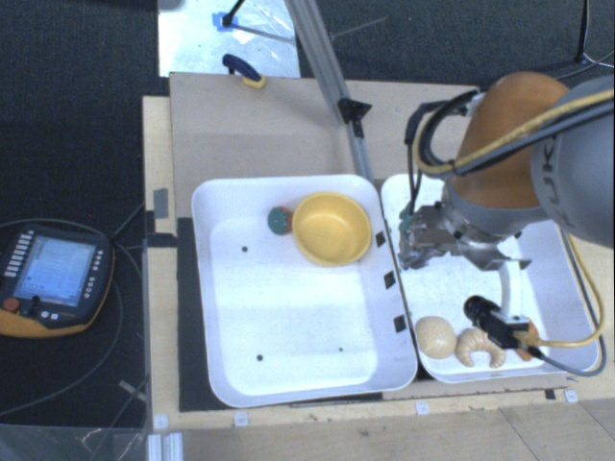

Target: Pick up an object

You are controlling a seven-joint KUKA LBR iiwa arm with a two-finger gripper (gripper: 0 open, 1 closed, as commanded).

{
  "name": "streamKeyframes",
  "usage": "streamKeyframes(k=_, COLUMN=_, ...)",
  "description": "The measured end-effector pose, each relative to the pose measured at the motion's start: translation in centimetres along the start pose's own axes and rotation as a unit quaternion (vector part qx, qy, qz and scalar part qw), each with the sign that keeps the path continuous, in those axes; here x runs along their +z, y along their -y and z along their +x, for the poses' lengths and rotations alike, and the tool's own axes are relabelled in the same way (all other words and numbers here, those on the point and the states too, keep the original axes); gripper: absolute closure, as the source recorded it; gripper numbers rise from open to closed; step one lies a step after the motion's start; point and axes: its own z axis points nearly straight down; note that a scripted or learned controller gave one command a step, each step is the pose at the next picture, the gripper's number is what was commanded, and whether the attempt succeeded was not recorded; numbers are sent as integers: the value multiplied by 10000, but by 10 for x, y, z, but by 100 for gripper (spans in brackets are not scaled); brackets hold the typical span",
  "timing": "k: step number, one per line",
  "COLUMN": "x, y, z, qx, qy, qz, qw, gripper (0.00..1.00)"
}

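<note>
This is a robot lab or test cell, not a home. A grey industrial arm with an orange band [509, 142] and trailing cables reaches over a plain board counter [250, 133] that carries two shallow white bins [288, 353] side by side. A handheld control pendant [53, 277] with a lit screen lies on dark carpet [77, 94] beside it. A metal stand pole [322, 56] slants across the top.

**Surfaces on the bench**

Both white bins [288, 353] look like smooth, slightly glossy plastic. Inside the left bin, the yellow bowl [332, 229] has a satin plastic sheen. Behind the bins, the bench top [279, 128] is matt, like cardboard or fibreboard.
</note>
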Motion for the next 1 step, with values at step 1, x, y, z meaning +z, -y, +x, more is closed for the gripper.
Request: streamKeyframes(k=1, x=1, y=-5, z=59, qx=0, qy=0, qz=4, qw=10000, gripper=100)
